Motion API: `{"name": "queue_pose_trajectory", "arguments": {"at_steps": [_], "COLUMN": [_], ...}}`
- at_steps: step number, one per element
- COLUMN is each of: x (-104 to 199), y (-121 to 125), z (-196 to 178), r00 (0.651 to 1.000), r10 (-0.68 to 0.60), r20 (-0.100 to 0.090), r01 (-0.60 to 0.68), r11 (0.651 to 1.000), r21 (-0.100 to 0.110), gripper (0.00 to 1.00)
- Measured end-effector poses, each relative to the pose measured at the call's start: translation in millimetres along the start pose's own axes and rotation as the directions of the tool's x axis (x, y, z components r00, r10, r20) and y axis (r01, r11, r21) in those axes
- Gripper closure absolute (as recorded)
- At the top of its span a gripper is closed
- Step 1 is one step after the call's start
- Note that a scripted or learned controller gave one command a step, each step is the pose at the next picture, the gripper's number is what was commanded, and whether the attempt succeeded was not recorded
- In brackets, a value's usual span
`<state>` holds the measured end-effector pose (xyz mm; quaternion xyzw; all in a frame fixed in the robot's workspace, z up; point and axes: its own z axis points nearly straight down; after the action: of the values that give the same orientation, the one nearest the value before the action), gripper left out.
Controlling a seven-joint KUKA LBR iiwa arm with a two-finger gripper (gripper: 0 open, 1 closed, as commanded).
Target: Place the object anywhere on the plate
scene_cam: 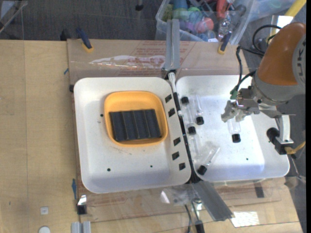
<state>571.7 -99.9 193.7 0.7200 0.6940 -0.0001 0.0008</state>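
So there are two shallow white bins sitting side by side on the wooden surface (34,130). The left bin (92,169) has an orange plate (112,101) in it, squarish with rounded corners, and a dark ribbed slab (135,125) (grey-black, with lengthwise grooves) is lying flat right in the middle of that plate. It covers most of the plate's floor and stays inside the rim all around.

The arm (284,57) comes in from the right, grey with the orange part up top, and the tool (234,114) hangs over the right bin (252,164), roughly mid-bin and a bit toward the back. Honestly I can't tell if the tool is open or closed from here, the tip is too blurry against the white, and I can't see anything in it.

The right bin has a few small dark bits (193,125) scattered near the divider and some clear plastic pieces (208,153) toward the front. Behind the bins there's a clear tub (209,8) full of colourful toys, well apart from everything.
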Motion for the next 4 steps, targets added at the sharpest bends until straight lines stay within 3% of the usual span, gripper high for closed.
{"name": "queue_pose_trajectory", "arguments": {"at_steps": [1,2,3,4], "x": [15,35,59,73], "y": [34,79,93,93], "z": [-12,-32,-13,-43], "r00": [0.979,0.969,0.878,0.840], "r10": [-0.206,-0.249,-0.480,-0.543], "r20": [0.001,0.000,0.000,0.002], "r01": [0.206,0.249,0.480,0.543], "r11": [0.979,0.969,0.878,0.840], "r21": [-0.002,-0.001,-0.001,-0.004], "gripper": [1.00,1.00,1.00,1.00]}}
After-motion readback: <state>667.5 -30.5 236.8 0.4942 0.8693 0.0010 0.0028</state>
